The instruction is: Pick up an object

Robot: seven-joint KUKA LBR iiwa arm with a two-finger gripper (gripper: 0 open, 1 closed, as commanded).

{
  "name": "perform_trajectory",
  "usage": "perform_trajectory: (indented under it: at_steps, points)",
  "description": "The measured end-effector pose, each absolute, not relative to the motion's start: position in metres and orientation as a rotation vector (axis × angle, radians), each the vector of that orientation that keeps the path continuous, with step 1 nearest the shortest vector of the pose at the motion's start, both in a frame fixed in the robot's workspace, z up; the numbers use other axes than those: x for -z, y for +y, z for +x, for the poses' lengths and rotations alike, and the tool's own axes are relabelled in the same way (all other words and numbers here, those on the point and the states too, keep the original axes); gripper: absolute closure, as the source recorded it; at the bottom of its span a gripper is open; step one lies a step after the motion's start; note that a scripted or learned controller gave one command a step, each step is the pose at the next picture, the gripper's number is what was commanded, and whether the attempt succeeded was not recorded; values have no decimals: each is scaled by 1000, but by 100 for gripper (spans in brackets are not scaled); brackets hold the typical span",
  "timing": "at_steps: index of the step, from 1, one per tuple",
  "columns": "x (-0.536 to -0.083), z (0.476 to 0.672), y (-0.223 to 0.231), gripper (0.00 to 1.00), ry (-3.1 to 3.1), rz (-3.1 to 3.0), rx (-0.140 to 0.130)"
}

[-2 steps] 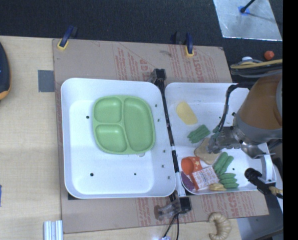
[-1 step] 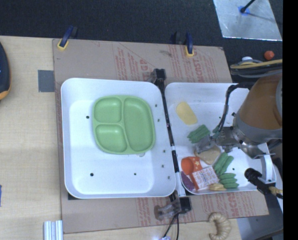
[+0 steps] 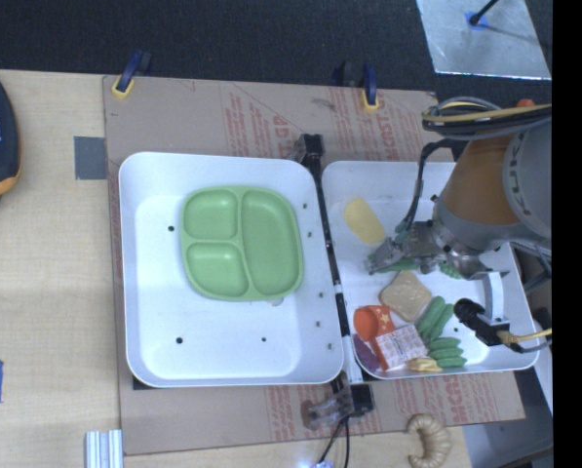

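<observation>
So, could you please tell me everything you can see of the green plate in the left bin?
The green plate is pale green, looks like smooth plastic, and has a rounded-square shape with three compartments: two smaller ones on the left and one long one on the right. It lies flat, right side up, slightly turned, in the upper middle of the left bin. Its compartments hold nothing. It rests on the bin's white floor, and nothing else touches it.

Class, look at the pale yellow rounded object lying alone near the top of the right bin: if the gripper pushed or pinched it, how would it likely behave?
The pale yellow object looks oblong and rounded, so a sideways push would probably roll it. Its surface appears smooth, so the fingers might slip off it. It lies apart from the other items, so it would likely move freely.
</observation>
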State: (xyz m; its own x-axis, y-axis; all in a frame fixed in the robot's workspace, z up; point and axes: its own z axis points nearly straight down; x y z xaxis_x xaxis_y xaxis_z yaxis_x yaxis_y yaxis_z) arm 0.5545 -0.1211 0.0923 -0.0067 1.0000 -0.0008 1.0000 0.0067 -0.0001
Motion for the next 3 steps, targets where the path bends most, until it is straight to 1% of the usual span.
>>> perform_trajectory:
  at_steps: [1, 2, 3]
  points:
    - [-102, 553, -122, 100, 2232, 2216, 6]
    - [-102, 553, -122, 0, 2233, 2215, 6]
    - [-93, 619, -125, 0, 2226, 2217, -1]
